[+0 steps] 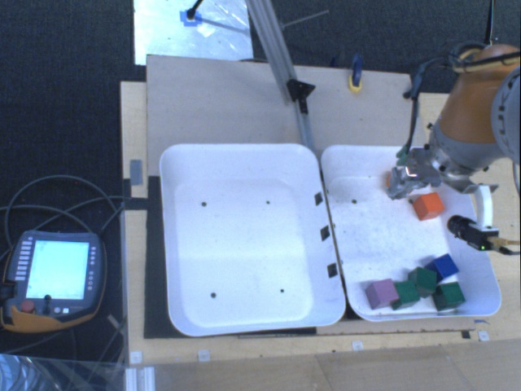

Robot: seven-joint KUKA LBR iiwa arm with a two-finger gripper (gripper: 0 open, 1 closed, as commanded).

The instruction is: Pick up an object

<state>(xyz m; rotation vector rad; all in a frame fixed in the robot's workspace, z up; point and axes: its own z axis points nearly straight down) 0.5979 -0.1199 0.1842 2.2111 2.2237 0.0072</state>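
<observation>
Tool [404,182] hovers in right bin [358,300]; orange block [427,206] just beside it

The grey arm with its orange band [472,108] reaches in from the frame's right edge, its metallic two-finger gripper [404,182] pointing down at centre right.
</observation>
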